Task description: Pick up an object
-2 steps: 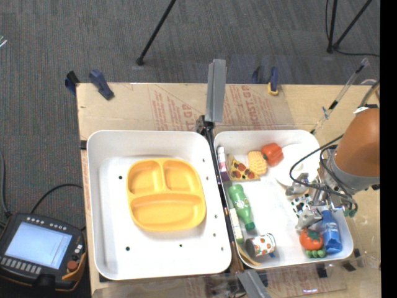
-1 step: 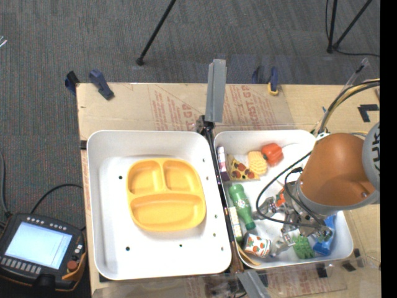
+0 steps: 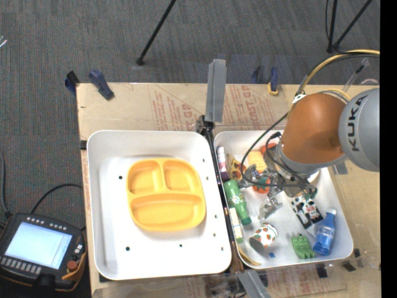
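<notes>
- Arm (image 3: pixel 338 132) comes in from the right, orange band above the wrist, wrist hanging over the right bin (image 3: pixel 345 225).
- Gripper (image 3: pixel 271 205) sits low in the right bin, near its middle, among the clutter. Two metal fingers (image 3: pixel 268 211) point down and left, with only a narrow gap visible between them. Nothing visible between the fingers; whether the tips touch the bin floor cannot be told.
- Right bin contents: green bottle (image 3: pixel 236 200) lying along the left wall, just left of the gripper; a round white toy with red and green spots (image 3: pixel 265 236) just below the gripper, apart from it; a green block-like toy (image 3: pixel 302 246) near the front edge; a blue bottle (image 3: pixel 325 233) beside that toy, toward the front right corner; a black-and-white item (image 3: pixel 308 210) right of the gripper.
- More small items, orange and red, lie under the wrist at the back of the bin; partly hidden, too cluttered to name.
- Left bin (image 3: pixel 105 228) holds a yellow divided plate (image 3: pixel 166 194) with three compartments, lying flat near the middle.
- Both bins stand side by side on the plywood tabletop (image 3: pixel 155 104).
- A teach pendant (image 3: pixel 40 250) lies on the floor at lower left.
</notes>
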{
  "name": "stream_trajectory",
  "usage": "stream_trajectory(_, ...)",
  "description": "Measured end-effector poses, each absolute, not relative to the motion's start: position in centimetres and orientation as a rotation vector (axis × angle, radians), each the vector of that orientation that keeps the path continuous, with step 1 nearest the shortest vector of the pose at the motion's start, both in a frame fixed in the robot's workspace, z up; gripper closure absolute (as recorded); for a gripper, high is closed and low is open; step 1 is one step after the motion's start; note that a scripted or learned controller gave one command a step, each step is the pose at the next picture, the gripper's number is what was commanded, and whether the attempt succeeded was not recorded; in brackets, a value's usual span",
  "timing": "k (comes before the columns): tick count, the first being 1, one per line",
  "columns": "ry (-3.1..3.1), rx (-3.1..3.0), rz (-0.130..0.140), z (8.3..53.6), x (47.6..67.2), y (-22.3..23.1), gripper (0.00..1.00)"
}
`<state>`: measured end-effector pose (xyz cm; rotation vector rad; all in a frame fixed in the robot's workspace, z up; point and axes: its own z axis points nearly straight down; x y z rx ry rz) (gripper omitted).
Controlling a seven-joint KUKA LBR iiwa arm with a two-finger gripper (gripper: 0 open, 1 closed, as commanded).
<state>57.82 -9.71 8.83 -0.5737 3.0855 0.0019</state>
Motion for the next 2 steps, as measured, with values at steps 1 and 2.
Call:
stream_trajectory(1,3.064,-0.674,0.003,8.8,62.5,-10.0,0.00)
stream_trajectory(2,3.082,-0.589,0.001,8.9,61.7,-16.0,0.00)
